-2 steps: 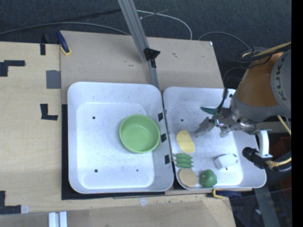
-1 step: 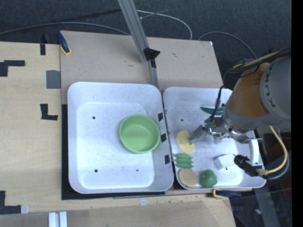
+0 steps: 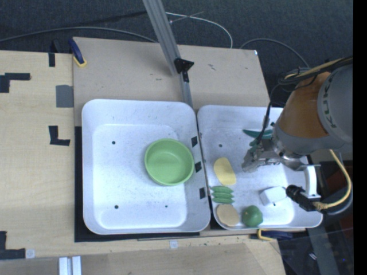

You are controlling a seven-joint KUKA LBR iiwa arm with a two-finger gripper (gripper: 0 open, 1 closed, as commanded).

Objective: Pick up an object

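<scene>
The gripper hangs low over the middle of the right bin, likely lining up on the yellow oval piece just beside it toward the bin's left wall; whether its fingers are open or shut I cannot tell. Smooth, rounded toys crowd that bin's front edge: a ribbed green piece, a tan disc, a green ball, while a glossy green bowl sits mid-floor in the left bin.

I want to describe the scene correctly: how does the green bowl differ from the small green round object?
The green bowl is large, pale green and open upward; the small green round object is much smaller, darker and solid-looking. The bowl sits in the left bin, the round object in the right bin. Both are green and round.
</scene>
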